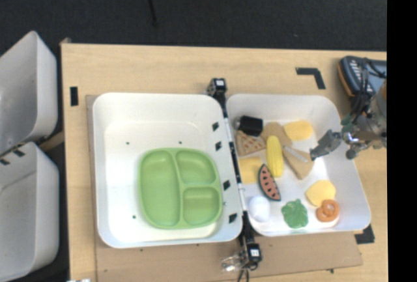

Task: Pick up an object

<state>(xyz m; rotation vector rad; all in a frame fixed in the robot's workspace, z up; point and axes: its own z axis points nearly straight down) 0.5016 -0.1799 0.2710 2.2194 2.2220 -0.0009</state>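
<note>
Gripper (324, 146): at the right side of the right bin (326, 105), low over its floor, just beside the tan wedge (298, 161); whether its fingers stand wide or narrow cannot be told from this view; nothing is seen between them
Step in hand: the approach, by my reading; no object is lifted yet, all lie on the bin floor
Objects on offer: corn cob (275, 155) near the bin's middle, lying lengthwise; watermelon slice (268, 182) just below it; waffle piece (248, 142) to its left; black block (250, 124) at the top; yellow block (298, 130) near the top right; yellow round (320, 193), orange ring (328, 211), green broccoli (294, 214) and white egg (259, 208) along the lower edge
Likeliest target: the tan wedge, being nearest the tip; this is a guess
Next move calls for: squaring the tip over one piece, clear of its neighbours, since the corn cob lies touching or nearly touching the wedge; then a short descent and a close
Arm pose: reaching in from the right, the wrist above the bin's right rim, tip angled leftward and down
Left bin (117, 124): bears a green divided plate (180, 187); well apart from the gripper
</note>
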